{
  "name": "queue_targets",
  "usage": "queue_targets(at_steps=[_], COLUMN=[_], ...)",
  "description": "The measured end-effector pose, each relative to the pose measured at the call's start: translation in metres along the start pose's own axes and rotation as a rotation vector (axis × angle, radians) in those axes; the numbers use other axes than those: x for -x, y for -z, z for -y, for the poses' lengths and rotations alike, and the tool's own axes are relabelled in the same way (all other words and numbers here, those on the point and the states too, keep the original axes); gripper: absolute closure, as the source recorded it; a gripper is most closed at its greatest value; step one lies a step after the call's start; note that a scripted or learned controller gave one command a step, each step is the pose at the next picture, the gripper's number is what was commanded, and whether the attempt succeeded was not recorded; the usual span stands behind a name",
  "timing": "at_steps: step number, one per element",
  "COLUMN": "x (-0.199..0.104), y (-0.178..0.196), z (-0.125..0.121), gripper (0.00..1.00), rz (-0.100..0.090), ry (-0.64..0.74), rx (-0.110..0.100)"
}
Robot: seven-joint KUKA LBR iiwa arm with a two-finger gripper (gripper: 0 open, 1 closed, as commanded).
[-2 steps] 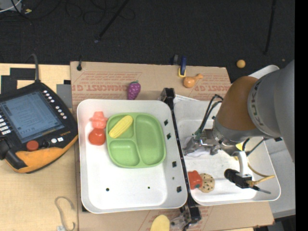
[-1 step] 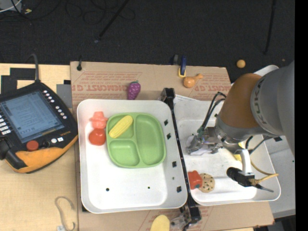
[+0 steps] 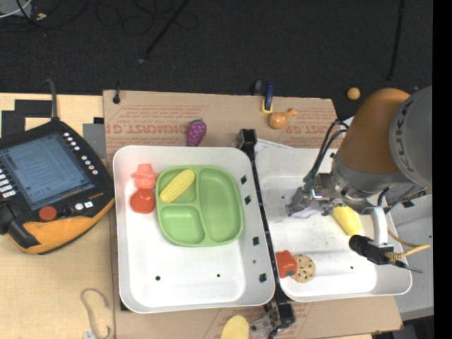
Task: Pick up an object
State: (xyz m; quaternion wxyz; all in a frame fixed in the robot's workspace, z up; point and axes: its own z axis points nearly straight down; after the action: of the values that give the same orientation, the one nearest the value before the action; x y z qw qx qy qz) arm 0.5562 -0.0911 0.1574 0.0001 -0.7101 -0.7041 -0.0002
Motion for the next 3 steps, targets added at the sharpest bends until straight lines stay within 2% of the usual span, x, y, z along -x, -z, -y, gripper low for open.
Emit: queue_targets(at_steps=[1,2,3], x=[-0.004,-0.002,-0.057], y=[0.061,0.070,0.079], z=[-0.006,-0.006,0.006], gripper=[1.00,1.00,1.00], rz=[0.000,0.000,-0.002], ry=[0.008,0.007,0.012], rx=[0.003,-0.001,-0.004])
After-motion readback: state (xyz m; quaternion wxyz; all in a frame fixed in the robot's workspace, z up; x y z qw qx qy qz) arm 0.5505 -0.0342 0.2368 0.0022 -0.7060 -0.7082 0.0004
